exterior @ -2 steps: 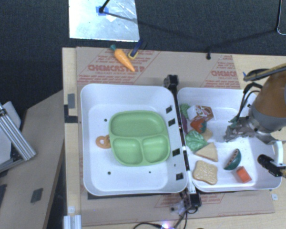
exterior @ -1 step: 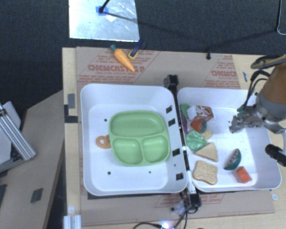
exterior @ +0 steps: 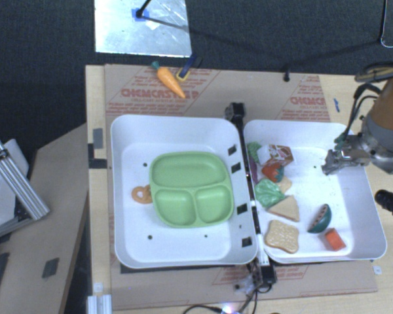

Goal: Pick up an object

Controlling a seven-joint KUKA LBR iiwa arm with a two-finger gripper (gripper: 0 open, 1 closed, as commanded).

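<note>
— Biggest thing there is the green three-compartment plastic plate (exterior: 190,188) in the left bin. Is that the target?

— Likelier the right bin's toys: the tan toast slice (exterior: 281,236) looks light and stiff, best pinched across its edges. The jaws (exterior: 330,164) hover above, spread unclear.

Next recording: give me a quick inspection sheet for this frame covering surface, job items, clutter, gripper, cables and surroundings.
Surface: wooden bench bearing a left bin and a right bin side by side.
Job's things: right bin holds a toast slice, sandwich wedge, watermelon slice, orange block and a green and red pile; left bin holds a green divided plate and a pretzel.
Clutter: toy carrot on the bench behind the bins.
Gripper: gripper over the right bin's far right side, nothing seen between its fingers.
Cables: thin cable top right.
Surroundings: foil sheet on dark floor.
</note>
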